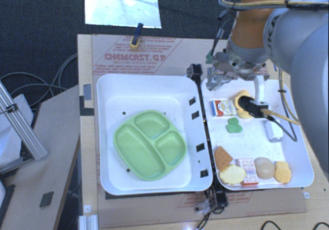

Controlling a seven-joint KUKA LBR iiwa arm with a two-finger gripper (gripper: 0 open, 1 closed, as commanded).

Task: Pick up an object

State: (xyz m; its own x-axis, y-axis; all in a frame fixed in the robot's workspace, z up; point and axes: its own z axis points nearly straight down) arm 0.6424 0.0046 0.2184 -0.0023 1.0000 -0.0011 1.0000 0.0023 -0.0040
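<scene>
The gripper (220, 81) hangs over the small box (224, 107); I cannot tell how its jaws stand. The box looks light and stiff, best pinched across its short sides.

The bench (85, 136) carries a sheet printed in red letters (136, 56) (its far edge pinned by a small blue-and-yellow clamp (136, 36)); on the sheet, two shallow white bins touch side by side, left bin (110, 95) and right bin (300, 164).

robot lab; bench (61, 121), twin white bins (154, 82)
</scene>
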